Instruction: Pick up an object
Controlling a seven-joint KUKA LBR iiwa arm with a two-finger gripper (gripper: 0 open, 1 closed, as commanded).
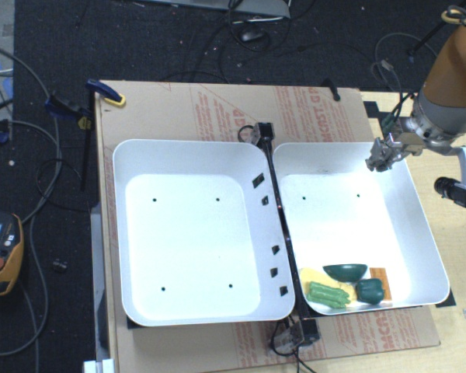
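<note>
Two white bins [190, 165] sit on a cardboard sheet [217, 103]; cables [31, 130] and perhaps a handheld controller [0, 251] lie left.

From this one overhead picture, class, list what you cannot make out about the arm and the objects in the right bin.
- Gripper, camera view: too small and dark to read its fingers.
- Arm: cut off by the frame's top right edge.
- Yellow object: partly covered by the dark green bowl-like object and the green ridged object; its shape is unclear.
- Orange-brown object: partly hidden behind the teal object; too small to identify.
</note>
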